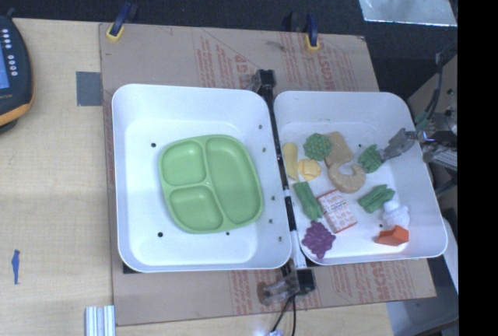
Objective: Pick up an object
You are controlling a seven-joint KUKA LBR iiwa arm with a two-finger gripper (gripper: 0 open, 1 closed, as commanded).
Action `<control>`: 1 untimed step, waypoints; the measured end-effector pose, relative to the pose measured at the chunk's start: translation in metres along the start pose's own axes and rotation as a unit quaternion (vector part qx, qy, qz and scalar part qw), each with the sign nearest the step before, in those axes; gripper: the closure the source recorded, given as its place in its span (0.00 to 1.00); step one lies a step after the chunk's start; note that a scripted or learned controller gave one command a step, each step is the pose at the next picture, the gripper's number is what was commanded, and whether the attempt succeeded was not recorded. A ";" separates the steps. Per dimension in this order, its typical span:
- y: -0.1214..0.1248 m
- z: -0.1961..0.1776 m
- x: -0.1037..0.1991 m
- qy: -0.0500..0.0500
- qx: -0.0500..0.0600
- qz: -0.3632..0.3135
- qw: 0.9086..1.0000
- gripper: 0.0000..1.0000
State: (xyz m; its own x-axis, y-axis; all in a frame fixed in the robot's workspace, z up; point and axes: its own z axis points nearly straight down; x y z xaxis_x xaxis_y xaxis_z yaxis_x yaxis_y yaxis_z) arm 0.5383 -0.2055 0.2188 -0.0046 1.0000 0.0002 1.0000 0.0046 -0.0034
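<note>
Fingers state unclear, over right bin; cardboard sheet on wooden bench.

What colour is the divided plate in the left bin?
Light green, clearest in the camera view: the divided plate.

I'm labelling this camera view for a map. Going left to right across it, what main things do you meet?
Handheld controller → grey tape patch → green divided plate in the left bin → purple grapes → ring-shaped pastry → orange piece → gripper.
</note>
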 end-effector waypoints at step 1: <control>0.022 0.133 0.021 0.001 0.003 -0.002 1.000 0.00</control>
State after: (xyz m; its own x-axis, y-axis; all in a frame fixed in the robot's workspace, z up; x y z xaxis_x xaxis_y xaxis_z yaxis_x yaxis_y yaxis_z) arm 0.5598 -0.1842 0.0854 -0.0078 1.0000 0.0026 0.9999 0.0078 -0.0092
